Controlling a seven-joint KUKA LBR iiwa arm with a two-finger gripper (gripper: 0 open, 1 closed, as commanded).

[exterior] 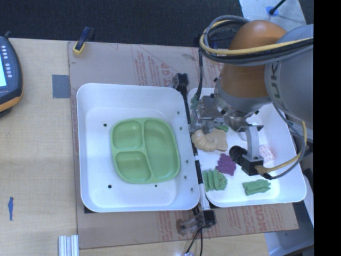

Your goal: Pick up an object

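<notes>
Left bin (85,143): one green divided plate (145,151). Right bin (285,193): one tan piece (209,141), one purple (227,165), two green (214,180). Gripper (209,116) over its left edge; grip state unclear.

Claw (209,122) fingers and much of the right bin (287,193) hidden under the arm (256,63).

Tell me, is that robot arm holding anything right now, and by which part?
It cannot be told. The gripper is down in the right bin, just above the beige object, but the arm's body hides whether anything sits between its fingers.
</notes>
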